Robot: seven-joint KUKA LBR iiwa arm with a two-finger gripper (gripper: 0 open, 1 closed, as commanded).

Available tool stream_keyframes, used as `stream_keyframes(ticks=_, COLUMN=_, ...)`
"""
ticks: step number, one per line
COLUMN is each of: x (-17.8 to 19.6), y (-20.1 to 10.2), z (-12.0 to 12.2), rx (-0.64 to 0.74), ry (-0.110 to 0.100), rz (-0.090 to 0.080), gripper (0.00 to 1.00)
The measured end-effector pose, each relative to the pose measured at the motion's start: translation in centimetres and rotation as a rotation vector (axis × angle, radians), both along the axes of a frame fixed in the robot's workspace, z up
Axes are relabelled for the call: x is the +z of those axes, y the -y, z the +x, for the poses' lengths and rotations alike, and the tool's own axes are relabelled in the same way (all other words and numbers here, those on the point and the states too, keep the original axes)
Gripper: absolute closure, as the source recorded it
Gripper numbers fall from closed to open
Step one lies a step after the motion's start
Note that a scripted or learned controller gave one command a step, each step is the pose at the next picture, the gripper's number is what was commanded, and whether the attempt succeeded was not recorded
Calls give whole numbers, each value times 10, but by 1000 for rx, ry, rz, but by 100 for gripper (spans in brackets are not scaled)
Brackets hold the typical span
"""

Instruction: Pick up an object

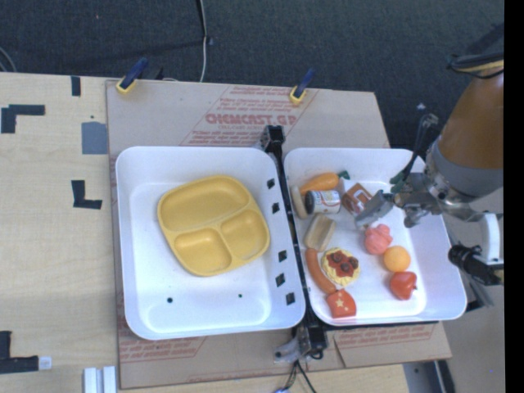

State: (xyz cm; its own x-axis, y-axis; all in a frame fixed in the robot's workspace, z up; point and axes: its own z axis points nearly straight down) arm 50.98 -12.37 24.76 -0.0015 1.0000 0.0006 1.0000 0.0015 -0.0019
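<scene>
Gripper hovered low in right white bin, finger opening unclear, nothing visibly held | pink plastic toy lay just below, likely target | yellow divided plate filled left bin.

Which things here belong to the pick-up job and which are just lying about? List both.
Job:
end effector, over the right bin
pink toy, nearest it
orange ball
red pepper
pizza slice
sausage

Lying about:
yellow divided plate in the left bin
clamps
cable
</scene>
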Motion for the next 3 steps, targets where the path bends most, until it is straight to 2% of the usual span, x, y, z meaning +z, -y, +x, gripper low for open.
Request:
stream_keyframes(ticks=1, x=-65, y=-39, z=115, rx=6, ry=8, rz=-2, gripper=0)
stream_keyframes(ticks=2, x=-144, y=-30, z=149, rx=2, ry=16, rz=-5, gripper=0)
stream_keyframes(ticks=3, x=-153, y=-20, z=163, rx=3, ry=3, rz=3, gripper=0)
